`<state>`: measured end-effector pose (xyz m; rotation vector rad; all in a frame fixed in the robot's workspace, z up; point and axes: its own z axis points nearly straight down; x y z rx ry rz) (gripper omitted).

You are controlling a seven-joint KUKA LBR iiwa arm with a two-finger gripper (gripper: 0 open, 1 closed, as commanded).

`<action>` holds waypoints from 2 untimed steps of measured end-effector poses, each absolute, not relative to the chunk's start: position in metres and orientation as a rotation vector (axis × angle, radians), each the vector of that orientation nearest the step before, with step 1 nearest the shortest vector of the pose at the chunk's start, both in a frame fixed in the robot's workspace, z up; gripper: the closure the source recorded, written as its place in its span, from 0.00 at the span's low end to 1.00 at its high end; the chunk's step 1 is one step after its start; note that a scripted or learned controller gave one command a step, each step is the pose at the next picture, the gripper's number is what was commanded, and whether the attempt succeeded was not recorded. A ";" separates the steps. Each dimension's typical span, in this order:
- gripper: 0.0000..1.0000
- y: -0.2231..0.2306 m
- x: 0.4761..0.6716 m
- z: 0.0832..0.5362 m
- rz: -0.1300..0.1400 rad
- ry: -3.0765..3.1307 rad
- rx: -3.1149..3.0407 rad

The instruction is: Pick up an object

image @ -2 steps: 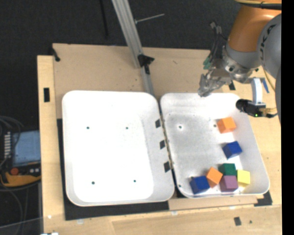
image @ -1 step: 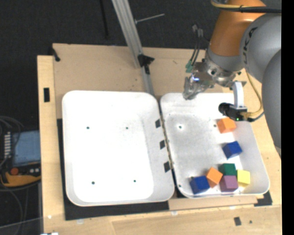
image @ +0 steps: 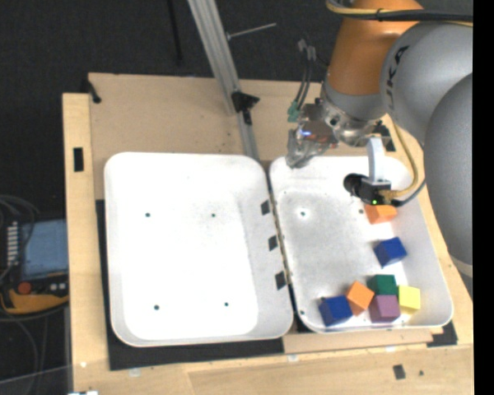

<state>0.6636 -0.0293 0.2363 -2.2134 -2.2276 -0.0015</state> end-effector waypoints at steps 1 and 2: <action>1.00 0.023 0.662 0.227 0.002 -2.227 -2.213; 1.00 0.082 0.671 0.239 -0.005 -2.231 -2.212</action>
